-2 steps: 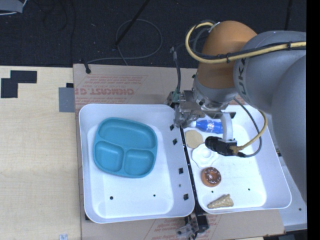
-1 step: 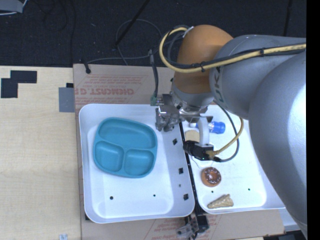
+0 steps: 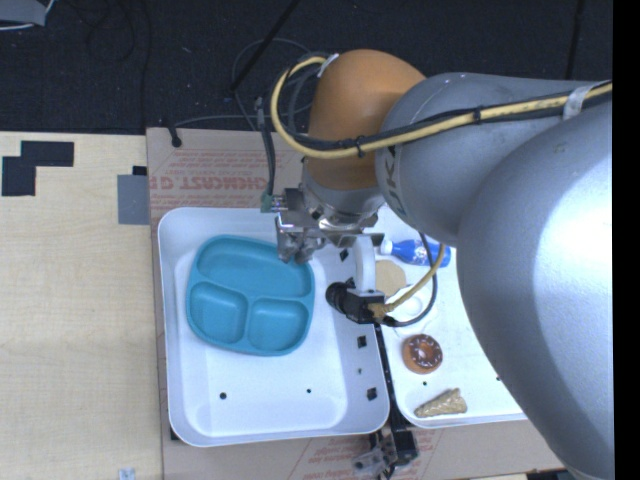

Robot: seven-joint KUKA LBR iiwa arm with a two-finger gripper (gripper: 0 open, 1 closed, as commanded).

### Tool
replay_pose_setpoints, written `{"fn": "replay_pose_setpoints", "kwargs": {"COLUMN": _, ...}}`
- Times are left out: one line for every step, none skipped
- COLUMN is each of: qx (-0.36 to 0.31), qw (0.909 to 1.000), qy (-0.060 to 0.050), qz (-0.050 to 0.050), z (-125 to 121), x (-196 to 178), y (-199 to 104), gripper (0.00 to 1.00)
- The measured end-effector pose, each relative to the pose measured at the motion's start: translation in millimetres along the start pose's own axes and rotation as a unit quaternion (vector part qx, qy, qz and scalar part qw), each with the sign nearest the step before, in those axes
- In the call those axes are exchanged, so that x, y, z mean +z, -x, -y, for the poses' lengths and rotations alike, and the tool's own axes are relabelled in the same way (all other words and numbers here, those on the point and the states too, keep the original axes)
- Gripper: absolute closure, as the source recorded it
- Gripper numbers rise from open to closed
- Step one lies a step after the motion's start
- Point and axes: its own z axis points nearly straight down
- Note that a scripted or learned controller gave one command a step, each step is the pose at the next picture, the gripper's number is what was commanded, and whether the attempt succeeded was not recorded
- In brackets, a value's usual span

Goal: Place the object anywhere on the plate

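A blue plate (image 3: 250,308) with three compartments lies in the upper left of the left white bin (image 3: 260,408). My gripper (image 3: 293,243) hangs over the plate's upper right rim, under the orange band of the wrist. The wrist and its cables hide what is beneath it, and I see no object on the plate. In the right bin (image 3: 480,410) lie a brown donut (image 3: 422,353), a tan wedge (image 3: 442,403), a blue-and-white item (image 3: 420,253) and a pale round piece (image 3: 390,278).
The grey arm covers most of the right bin and the view's right side. A black cable fitting (image 3: 345,300) hangs over the divide between the bins. Brown cardboard (image 3: 210,173) lies under the bins, on a pale wooden bench (image 3: 70,318).
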Motion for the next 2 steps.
{"fn": "replay_pose_setpoints", "kwargs": {"qx": 0.001, "qw": 1.0, "qy": 0.001, "qz": 0.0, "z": -6.6, "x": -22.3, "y": -23.4, "gripper": 1.0}}
{"fn": "replay_pose_setpoints", "kwargs": {"qx": 0.001, "qw": 1.0, "qy": 0.0, "qz": 0.001, "z": -5.8, "x": -21.2, "y": -22.9, "gripper": 0.0}}
